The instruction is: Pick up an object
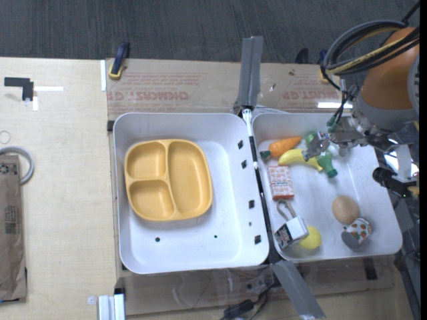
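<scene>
The right bin (380,245) holds an orange carrot (283,144), a yellow banana (297,157), a green toy (327,165), a small red and white box (281,182), a brown egg-shaped ball (345,210), a strawberry-print cup (357,233), a yellow ball (309,239) and a white and black clip-like item (291,229). My gripper (319,148) hangs low over the bin's far part, right at the banana's right end and the green toy. I see nothing clearly lifted.
The left bin (193,252) carries a yellow three-compartment plate (169,179). A grey divider bar (250,72) runs between the bins. The orange-banded arm (390,79) and black cables occupy the upper right. A brown bag (10,225) lies at the far left.
</scene>
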You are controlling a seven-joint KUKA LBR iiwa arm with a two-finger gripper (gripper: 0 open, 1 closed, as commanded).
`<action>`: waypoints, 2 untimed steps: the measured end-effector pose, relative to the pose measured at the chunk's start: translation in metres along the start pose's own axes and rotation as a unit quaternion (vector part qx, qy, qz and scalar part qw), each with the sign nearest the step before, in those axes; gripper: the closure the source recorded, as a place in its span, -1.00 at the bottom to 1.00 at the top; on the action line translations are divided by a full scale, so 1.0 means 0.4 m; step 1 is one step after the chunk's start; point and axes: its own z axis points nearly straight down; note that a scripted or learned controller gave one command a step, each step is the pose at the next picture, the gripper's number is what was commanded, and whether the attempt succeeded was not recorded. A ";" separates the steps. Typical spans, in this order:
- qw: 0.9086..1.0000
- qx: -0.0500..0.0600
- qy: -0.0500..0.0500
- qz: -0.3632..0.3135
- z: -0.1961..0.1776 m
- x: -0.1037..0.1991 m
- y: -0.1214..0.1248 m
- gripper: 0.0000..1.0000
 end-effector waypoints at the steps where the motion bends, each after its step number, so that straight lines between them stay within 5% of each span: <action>1: 1.000 -0.005 -0.001 -0.008 0.171 -0.061 0.104 -1.00; 2: 0.998 -0.011 -0.003 -0.063 0.190 0.072 0.145 -1.00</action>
